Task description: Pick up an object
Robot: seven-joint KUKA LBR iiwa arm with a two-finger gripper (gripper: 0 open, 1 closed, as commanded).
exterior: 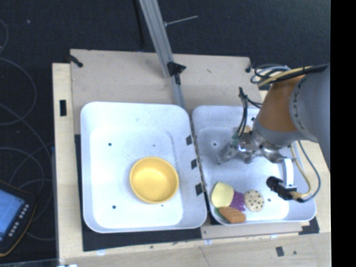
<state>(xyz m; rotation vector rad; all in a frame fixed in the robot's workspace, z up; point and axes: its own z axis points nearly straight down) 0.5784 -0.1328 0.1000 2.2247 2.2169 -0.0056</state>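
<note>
Camera view shows the gripper [227, 153] over the right bin [207, 121]; grip state unclear; toys [236, 201] sit near, unpicked.

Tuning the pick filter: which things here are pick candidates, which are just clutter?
Candidates: yellow bowl, left bin; yellow piece, purple piece, orange piece, spotted disc, right bin, near gripper.

Clutter: metal pole, handheld screen, floor cables.

1. A pale wooden worktop [222, 65] carries two shallow white bins side by side.
2. A grey metal rail [157, 29] slants down from the top edge toward the bins.
3. Dark cables [22, 121] trail over the black floor [67, 15] at left.
4. A handheld screen [12, 213] glows blue at lower left.
</note>
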